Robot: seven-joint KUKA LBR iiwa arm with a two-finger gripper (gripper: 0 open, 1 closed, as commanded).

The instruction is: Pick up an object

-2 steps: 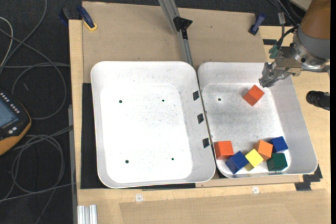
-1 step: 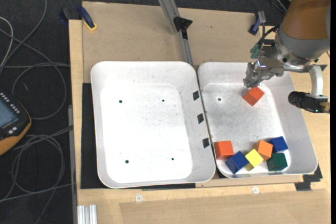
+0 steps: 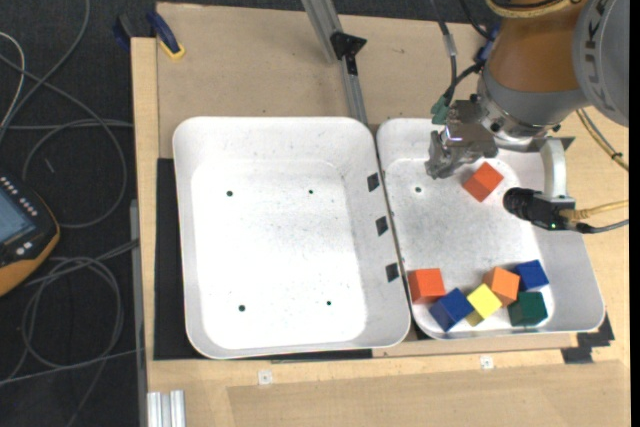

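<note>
While hovering over the right bin (image 3: 560, 245), gripper (image 3: 443, 162) lies just left of orange cube (image 3: 483, 182); finger state unclear.

My grey arm (image 3: 590, 25) reaches in from the right, its broad orange band (image 3: 545, 10) sitting just above the wrist. The wrist bends downward, carrying my dark metal two-finger gripper (image 3: 445, 155) low, pointing down and slightly left. Black cables (image 3: 445, 10) loop along the wrist housing toward the gripper body.
</note>
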